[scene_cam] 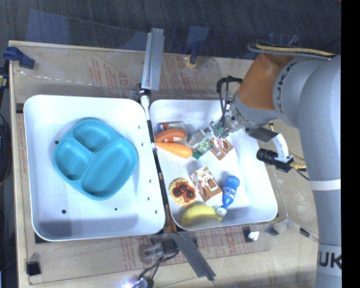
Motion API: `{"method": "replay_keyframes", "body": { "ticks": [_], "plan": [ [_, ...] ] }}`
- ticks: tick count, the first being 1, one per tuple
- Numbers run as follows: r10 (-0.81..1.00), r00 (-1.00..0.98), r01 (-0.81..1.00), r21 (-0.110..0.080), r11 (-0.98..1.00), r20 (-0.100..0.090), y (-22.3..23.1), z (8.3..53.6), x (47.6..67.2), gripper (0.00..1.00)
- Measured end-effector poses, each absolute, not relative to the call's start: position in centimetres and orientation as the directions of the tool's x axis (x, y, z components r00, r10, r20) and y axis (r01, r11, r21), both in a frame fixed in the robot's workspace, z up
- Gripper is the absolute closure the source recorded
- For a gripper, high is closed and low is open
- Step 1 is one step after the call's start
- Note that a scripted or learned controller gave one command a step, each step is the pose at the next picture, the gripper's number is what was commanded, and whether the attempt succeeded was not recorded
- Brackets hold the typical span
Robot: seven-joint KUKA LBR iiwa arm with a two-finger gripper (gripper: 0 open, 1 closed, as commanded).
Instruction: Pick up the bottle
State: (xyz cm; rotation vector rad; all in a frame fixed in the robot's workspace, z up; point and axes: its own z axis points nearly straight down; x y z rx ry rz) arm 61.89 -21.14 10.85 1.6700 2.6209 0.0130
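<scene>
White bins, two, side by side: left bin [42, 209] with one blue three-part tray [95, 156]. Right bin [261, 212] with one hot dog [170, 135], one carrot [175, 150], one small pizza [182, 190], one banana [199, 214], two small cartons [205, 182], one blue bottle [228, 191] lying near front right corner. Gripper [218, 131] low over back clutter, well apart from bottle.
</scene>
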Motion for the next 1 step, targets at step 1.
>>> {"method": "replay_keyframes", "body": {
  "ticks": [1],
  "plan": [
    [0.854,-0.52,0.854,0.025,0.52,-0.03,-21.16,10.78,56.28,0.0]
  ]
}}
